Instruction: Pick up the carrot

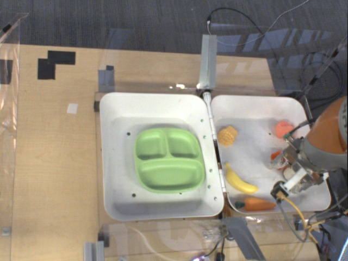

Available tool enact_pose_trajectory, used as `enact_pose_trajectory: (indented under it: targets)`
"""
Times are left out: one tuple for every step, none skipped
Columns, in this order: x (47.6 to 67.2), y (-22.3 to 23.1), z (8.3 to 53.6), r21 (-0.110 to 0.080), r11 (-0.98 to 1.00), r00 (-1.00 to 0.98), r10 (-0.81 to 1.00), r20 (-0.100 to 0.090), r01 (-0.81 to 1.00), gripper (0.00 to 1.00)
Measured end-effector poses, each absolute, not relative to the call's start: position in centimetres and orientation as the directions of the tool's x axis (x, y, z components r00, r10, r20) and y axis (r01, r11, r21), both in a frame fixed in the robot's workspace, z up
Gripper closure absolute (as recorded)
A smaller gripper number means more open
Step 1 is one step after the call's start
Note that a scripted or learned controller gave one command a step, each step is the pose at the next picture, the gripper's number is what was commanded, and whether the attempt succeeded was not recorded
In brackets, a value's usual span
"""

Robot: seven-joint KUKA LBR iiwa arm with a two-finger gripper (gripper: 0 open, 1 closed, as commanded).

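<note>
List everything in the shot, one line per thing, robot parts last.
bench: 1, pale wood, under both bins
left bin: 1, white, left half of the bench
right bin: 1, white, touching the left bin's right side
plate: 1, green, three compartments, middle of the left bin
carrot: 1, orange, lying along the near edge of the right bin
banana: 1, yellow, right bin, just behind the carrot
round bumpy item: 1, yellow-orange, right bin by its left wall
pinkish-red item: 1, far right part of the right bin; too blurred to name
arm: 1, grey with orange band, entering from the right
pincer: 1, over the right bin's right side, apart from the carrot
</note>
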State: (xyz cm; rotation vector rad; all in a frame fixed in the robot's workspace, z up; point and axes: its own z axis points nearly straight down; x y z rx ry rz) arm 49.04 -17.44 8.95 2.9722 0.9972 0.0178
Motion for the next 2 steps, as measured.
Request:
enact_pose_trajectory:
  targets:
    - [49.2, -11.3, 9.0, 0.007, -0.967, 0.967, 0.253, 0.016, 0.253, 0.00]
    - [51.5, -9.6, 9.0, 0.007, -0.962, 0.962, 0.272, 0.012, 0.271, 0.00]
